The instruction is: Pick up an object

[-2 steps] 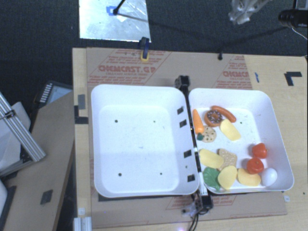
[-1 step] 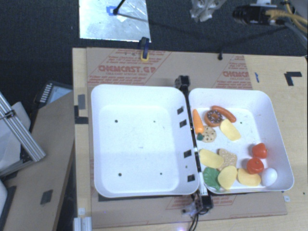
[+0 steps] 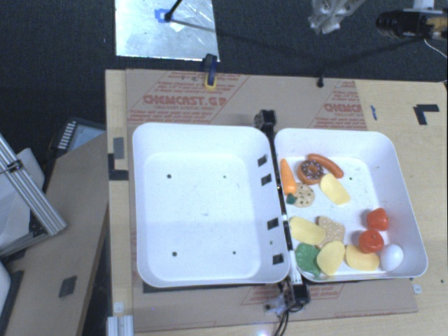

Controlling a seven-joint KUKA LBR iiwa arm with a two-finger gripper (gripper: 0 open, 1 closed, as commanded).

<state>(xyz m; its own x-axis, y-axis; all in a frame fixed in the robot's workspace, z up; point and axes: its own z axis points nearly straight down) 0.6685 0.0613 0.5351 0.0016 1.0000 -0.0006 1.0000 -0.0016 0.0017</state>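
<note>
The right bin (image 3: 400,180) holds several toy foods. Among them are an orange carrot (image 3: 287,176), a red sausage (image 3: 325,164), a chocolate donut (image 3: 310,171), a cookie (image 3: 303,197), two red tomatoes (image 3: 377,219), a white egg (image 3: 390,257), a green piece (image 3: 305,256) and several yellow pieces (image 3: 334,189). My gripper (image 3: 327,24) hangs high at the top of the view, beyond the bench's far edge and well away from the bin. Nothing shows in it.
The left bin (image 3: 203,205) sits beside the right one, joined by a black hinge strip (image 3: 274,201). A brown board (image 3: 245,96) lies under both. A shiny metal sheet (image 3: 164,16) lies on the dark floor at the top left. A metal frame (image 3: 28,194) stands at the left.
</note>
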